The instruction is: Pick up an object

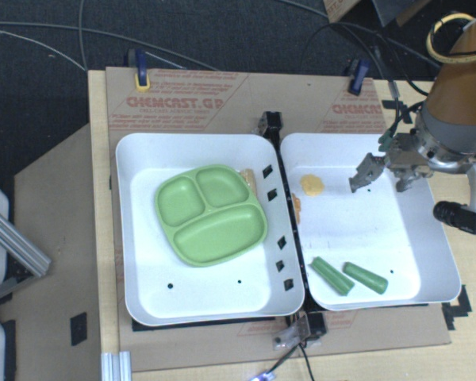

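Table (182,94) across mid-frame, carrying two white bins side by side. Left bin (135,236) holding a green divided plate (212,214) at its centre. Right bin (428,252) holding two green cylinders (349,276) at lower middle, close together, and a small yellow piece (312,185) at upper left. Gripper (387,173) over the right bin's upper part, splayed apart, grasping nothing, well apart from the cylinders.

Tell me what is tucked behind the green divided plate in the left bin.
A tan object pokes out past the green divided plate at its upper right edge. The plate covers the rest, so what it is stays unclear.
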Available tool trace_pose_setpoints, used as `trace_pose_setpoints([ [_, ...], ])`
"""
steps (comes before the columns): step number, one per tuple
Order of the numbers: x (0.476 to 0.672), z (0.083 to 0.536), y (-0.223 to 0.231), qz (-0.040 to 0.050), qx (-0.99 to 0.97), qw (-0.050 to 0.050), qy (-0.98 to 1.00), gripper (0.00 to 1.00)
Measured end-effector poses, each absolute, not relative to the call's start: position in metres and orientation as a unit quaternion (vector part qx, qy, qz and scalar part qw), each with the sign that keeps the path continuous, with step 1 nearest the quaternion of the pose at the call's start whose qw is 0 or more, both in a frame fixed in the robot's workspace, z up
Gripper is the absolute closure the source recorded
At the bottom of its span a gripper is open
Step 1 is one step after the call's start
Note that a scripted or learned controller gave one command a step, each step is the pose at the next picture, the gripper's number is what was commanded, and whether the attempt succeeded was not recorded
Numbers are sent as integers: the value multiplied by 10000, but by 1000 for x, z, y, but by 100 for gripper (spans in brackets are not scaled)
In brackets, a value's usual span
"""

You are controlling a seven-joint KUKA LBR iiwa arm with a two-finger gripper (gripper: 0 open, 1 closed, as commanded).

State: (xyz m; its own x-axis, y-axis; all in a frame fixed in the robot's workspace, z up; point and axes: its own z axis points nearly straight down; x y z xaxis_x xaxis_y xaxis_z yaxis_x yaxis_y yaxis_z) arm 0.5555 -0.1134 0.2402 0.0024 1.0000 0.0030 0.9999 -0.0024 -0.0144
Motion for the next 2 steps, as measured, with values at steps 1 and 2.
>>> trace_pose_setpoints([
  [1, 558, 247, -113, 1, -7069, 10, -7073, 0],
  [2, 555, 185, -118, 22, -7074, 38, -7068, 0],
])
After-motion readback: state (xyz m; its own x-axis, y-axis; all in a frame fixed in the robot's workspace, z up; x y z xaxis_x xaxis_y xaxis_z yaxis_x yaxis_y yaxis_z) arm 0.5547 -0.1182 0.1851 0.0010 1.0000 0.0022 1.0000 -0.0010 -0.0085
